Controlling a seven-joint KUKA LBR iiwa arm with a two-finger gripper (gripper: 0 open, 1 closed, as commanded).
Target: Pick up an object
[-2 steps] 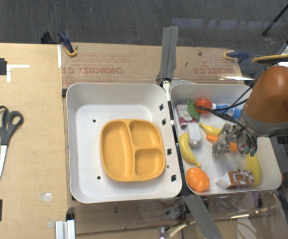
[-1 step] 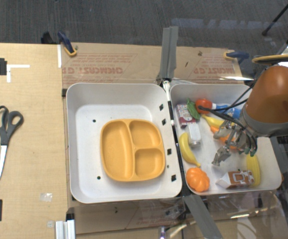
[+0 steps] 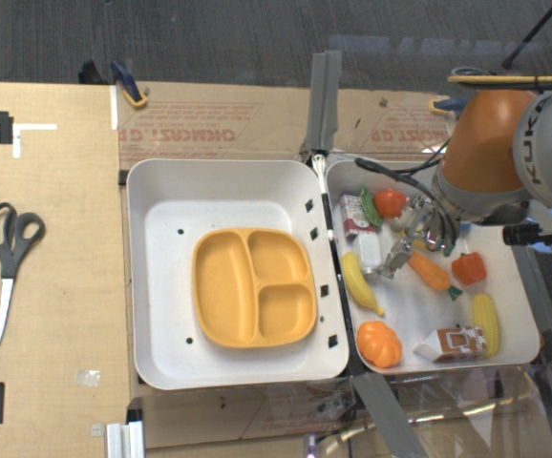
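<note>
Right bin (image 3: 517, 275): the gripper (image 3: 402, 256) is lowered near mid-floor, fingers spread, nothing seen pinched between them. A banana (image 3: 360, 282) lies just left of it along the dividing wall; a carrot (image 3: 430, 271) just right. A tomato (image 3: 390, 202) sits near the back wall. An orange fruit (image 3: 379, 343), small carton (image 3: 458, 343) and corn cob (image 3: 486, 321) crowd the front edge. Left bin (image 3: 161, 284): a yellow divided plate (image 3: 254, 286) is centred, with bare floor around it.
</note>
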